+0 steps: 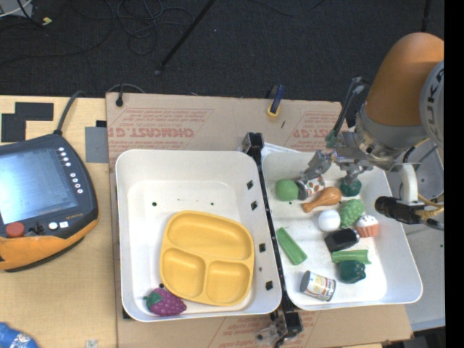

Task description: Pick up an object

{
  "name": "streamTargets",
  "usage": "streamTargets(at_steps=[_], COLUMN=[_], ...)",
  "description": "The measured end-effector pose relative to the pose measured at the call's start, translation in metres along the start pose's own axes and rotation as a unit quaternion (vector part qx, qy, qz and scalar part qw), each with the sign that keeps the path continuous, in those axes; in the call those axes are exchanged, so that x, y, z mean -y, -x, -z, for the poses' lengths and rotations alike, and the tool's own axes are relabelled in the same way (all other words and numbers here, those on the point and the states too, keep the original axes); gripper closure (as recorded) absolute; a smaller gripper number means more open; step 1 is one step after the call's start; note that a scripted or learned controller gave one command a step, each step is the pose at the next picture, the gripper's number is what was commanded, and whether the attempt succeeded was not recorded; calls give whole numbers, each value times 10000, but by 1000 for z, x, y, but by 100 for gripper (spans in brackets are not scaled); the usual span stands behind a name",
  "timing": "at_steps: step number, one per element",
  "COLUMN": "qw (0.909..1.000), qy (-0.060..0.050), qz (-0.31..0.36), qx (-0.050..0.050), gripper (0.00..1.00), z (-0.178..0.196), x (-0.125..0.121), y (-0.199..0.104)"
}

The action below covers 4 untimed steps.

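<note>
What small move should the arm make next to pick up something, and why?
Probably lower the gripper a little, straight down. It hangs over the right bin, just above the small patterned object beside the green ball and the orange drumstick, with nothing visibly held.

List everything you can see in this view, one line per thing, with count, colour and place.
left bin: 1, white, left half of bench
right bin: 1, white, right half of bench
divided plate: 1, yellow, in left bin
toy grapes: 1 bunch, purple, left bin's near corner, beside the plate
small can: 1, silver with label, near edge of right bin
long green piece: 1, green, right bin by the divider
drumstick: 1, orange-brown, middle of right bin
egg: 1, white, below the drumstick
round green item: 1, green, right bin's far left
cupcake: 1, pink and white, right bin's right side
tablet: 1, black and orange, left of bins
gripper: 1, grey, above right bin's far part
</note>
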<state>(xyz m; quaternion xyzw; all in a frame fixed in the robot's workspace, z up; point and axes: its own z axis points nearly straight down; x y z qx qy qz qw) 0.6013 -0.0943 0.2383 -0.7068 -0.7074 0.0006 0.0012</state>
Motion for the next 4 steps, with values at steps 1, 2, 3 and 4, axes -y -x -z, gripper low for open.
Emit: streamTargets(at_steps=[1,2,3,4], qw=[10000,10000,10000,10000], qy=[-4,-9,28,29], qz=[-3,34,1,26], qx=[-4,-14,-4,-9], gripper=[100,100,100,100], z=[10,10,80,143], x=[0,11,57,85], y=[1,-100,-107,-166])
